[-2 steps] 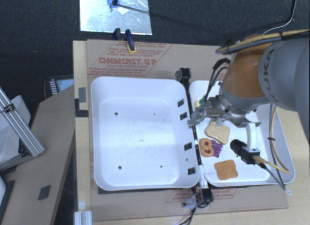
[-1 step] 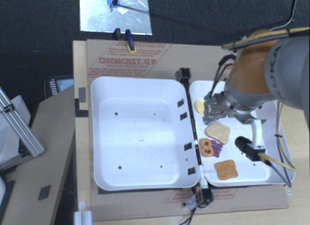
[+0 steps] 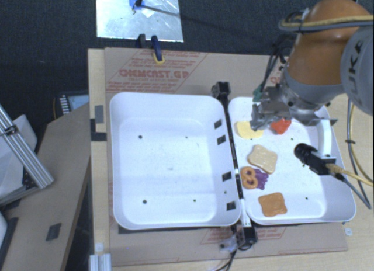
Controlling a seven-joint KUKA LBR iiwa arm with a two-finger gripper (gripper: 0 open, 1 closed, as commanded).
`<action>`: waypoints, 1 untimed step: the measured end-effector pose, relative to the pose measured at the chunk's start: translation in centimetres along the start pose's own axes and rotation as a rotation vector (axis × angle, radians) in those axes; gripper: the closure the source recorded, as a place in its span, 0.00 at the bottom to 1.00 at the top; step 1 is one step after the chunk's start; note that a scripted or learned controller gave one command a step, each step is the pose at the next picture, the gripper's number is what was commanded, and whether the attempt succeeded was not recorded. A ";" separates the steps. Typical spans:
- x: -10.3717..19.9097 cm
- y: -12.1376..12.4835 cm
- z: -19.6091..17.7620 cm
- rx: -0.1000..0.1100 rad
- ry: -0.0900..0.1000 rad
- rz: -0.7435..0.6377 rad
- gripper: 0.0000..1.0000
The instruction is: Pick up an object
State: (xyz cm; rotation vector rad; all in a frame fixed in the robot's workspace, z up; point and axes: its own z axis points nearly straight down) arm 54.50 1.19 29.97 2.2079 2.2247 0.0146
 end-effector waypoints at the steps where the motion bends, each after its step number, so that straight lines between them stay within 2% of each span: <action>1: 8.8 -1.0 -10.8 -0.002 0.004 -0.007 1.00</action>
